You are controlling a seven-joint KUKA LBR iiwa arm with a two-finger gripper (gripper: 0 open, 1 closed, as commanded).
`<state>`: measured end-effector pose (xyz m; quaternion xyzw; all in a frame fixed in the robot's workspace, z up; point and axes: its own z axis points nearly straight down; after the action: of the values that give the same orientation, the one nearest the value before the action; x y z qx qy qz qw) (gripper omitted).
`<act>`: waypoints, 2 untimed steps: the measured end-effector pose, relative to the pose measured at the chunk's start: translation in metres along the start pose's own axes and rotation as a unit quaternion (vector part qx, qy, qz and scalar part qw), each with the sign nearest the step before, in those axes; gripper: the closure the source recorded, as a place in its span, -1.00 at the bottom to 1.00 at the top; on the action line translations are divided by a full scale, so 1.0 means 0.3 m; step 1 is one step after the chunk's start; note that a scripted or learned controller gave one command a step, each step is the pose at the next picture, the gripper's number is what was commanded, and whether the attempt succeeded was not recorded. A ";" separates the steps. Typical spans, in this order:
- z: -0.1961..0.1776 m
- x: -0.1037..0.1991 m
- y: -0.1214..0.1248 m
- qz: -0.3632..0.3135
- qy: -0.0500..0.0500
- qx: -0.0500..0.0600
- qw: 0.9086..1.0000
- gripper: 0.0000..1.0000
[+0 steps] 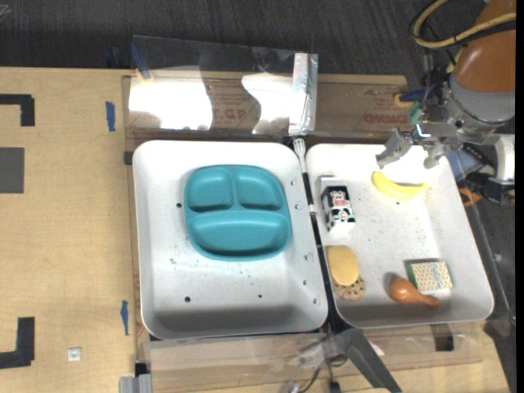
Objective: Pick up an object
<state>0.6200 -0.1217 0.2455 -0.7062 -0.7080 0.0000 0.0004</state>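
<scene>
Overhead, the grey arm with its orange band reaches in from the right, and its two-finger gripper [414, 148] hangs over the far edge of the right-hand shallow white bin [458, 219]. Its two fingers stand spread wide with nothing between them. Just below and between the fingertips lies a yellow plastic banana [398, 187], curved, resting on the bin floor near the far wall, apart from the fingers as far as this view shows.

Along the same bin's left wall sits a small white carton with black patches [338, 209]. Nearer the front lies a tan oval bread-like piece [343, 264], with a round speckled cookie [351, 288] touching its front edge. Toward the front right corner, a small box with a green dotted top [431, 276] rests just beside an orange-brown pear-shaped item [407, 291].

Beside it, the left-hand white bin [164, 301] holds a teal plastic plate divided into three compartments [237, 211], set near the middle.
</scene>
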 end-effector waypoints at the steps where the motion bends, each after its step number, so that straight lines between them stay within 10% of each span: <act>1: 0.223 -0.048 -0.131 -0.026 0.000 0.002 1.000 -1.00; 2: 0.134 -0.009 0.005 -0.002 -0.001 -0.002 1.000 -1.00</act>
<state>0.6213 -0.1244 0.2054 -0.7047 -0.7095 -0.0011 -0.0013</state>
